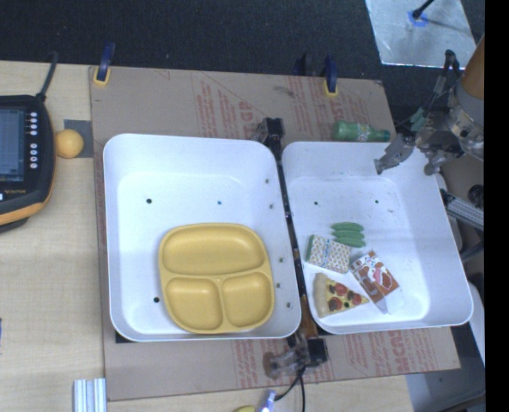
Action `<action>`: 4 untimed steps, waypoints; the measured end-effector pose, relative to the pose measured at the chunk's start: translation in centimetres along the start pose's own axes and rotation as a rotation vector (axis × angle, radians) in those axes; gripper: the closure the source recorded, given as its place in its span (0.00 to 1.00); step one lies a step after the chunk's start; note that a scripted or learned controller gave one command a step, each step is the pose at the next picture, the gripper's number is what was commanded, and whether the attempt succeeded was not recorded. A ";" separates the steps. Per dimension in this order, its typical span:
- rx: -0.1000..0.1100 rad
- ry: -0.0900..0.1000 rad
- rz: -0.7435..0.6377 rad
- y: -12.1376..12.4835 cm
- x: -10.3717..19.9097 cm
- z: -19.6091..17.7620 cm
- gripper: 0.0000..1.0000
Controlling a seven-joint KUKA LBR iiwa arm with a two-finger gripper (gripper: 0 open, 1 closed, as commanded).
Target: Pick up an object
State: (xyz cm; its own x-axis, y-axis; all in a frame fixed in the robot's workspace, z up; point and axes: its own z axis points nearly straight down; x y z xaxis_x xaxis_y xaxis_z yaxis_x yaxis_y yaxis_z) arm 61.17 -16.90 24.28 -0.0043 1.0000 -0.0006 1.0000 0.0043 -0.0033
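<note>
The gripper (413,154) hung over the far right corner of the right bin (426,230), its 2 fingers spread apart with nothing between them. One fingertip (384,163) sat just above the bin's back rim, the other near the right edge.

The things to pick lay together at the near side of that bin, well apart from the gripper: a green pea pod (348,233), a patterned packet (328,253) just beside it, a red and white packet (375,278), and a pizza slice (338,296) at the front. Nothing stood between them and the gripper.

The left bin (142,187) held a yellow tray (217,275) with 3 compartments. A green bottle (360,131) lay behind the right bin. A control tablet (9,161) and a yellow ball (69,142) sat off to the left.
</note>
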 end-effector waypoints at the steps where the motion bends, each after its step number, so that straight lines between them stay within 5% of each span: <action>1: 0.003 0.000 -0.001 -1.9 4.2 9.4 0.00; 2: 0.001 0.000 0.001 -4.6 5.7 15.2 0.00; 3: 0.002 -0.002 -0.003 -4.6 5.6 14.1 1.00; 4: -0.002 0.001 -0.003 -6.3 13.4 5.0 1.00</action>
